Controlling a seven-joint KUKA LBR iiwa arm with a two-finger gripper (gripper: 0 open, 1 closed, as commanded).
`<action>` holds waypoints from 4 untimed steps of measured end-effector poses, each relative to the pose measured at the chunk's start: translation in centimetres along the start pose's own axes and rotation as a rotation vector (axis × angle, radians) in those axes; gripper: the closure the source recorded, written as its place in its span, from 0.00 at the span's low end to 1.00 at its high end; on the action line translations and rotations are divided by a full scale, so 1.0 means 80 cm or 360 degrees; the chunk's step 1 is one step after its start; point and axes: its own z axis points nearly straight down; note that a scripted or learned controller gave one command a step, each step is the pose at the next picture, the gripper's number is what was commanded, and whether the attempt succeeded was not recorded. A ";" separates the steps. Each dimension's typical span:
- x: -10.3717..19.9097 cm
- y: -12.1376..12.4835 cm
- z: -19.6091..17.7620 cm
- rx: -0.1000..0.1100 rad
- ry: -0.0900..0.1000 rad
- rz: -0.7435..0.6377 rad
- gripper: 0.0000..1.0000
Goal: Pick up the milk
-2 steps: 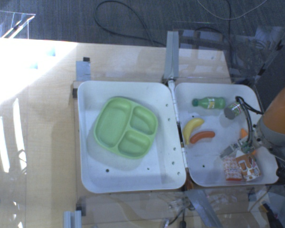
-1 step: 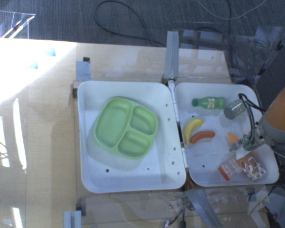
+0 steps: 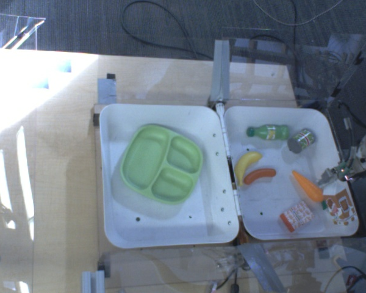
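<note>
The gripper (image 3: 331, 176) hangs over the right edge of the right bin (image 3: 274, 116), low over the gap between the carrot (image 3: 307, 186) and a flat printed packet (image 3: 340, 207). It holds nothing, and whether it is spread or pressed together cannot be told.

The milk is most likely the small red-and-white carton (image 3: 297, 215) lying on its side near the bin's front edge, towards the front right corner; the print is too small to read, so this is a judgement. The carrot lies just behind it and the packet sits beside it, against the right edge.

To do the step well, the gripper should move towards the front edge and inward from the right edge, centre over the carton and turn to span its narrow width. A straight descent matters, since the carrot and packet are close enough to be nudged. The carton looks boxy, with flat card faces that should grip well, but it may crush if squeezed hard.

The carrot is a smooth orange taper. Further back lie a curved yellow banana (image 3: 247, 163), a glossy red sausage (image 3: 259, 175), a green bottle (image 3: 267, 132) on its side and a shiny metal can (image 3: 301, 141). The left bin (image 3: 110, 163) carries a matt green tray (image 3: 161, 162) with 3 compartments and rounded corners
</note>
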 end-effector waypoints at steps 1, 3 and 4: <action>0.000 0.003 -0.013 -0.0007 -0.0005 -0.0010 1.00; -0.001 0.001 -0.060 -0.0004 -0.0005 -0.1143 1.00; 0.000 0.001 -0.051 -0.0003 -0.0003 -0.1340 1.00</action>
